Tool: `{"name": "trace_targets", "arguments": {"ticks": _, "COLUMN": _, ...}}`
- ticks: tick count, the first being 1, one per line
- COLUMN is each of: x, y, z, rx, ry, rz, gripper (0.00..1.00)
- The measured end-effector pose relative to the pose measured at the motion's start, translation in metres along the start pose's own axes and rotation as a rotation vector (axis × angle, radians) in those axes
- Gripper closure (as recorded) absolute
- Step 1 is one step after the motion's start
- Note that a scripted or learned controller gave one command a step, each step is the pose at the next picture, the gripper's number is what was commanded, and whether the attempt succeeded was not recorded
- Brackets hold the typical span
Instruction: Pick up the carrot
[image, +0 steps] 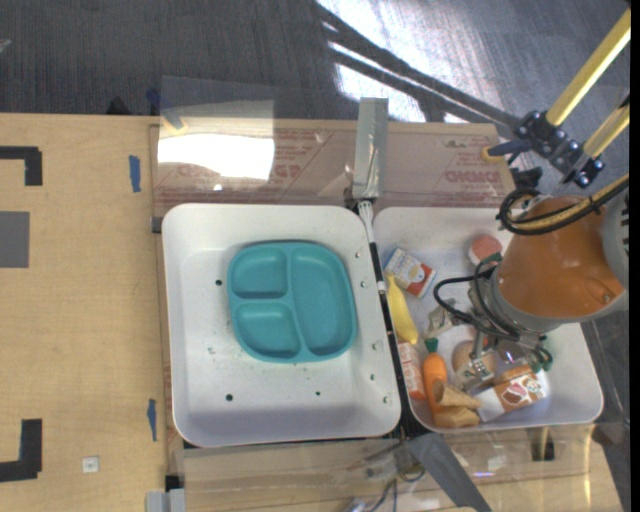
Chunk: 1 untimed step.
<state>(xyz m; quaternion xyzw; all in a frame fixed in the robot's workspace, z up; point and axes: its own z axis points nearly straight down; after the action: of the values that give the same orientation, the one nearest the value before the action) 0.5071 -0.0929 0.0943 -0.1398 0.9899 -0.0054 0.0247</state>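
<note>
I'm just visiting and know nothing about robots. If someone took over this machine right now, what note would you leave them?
Pincer: low in the right bin, over the pile of food items; its grip state cannot be judged.
Carrot: lying near that bin's front left, beside the pincer, not lifted.
Left bin: holds a teal divided plate.
Done: arm is down among the items.
Left: grasp the carrot and lift it.

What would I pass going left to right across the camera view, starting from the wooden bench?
Wooden bench → left white bin → teal divided plate → yellow banana → carrot → gripper under the orange band.
</note>
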Motion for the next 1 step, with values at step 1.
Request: {"name": "trace_targets", "arguments": {"ticks": 1, "x": -0.0047, "y": -0.0065, "z": -0.0068, "rx": 0.014, "ry": -0.027, "rz": -0.383, "gripper": 0.0}}
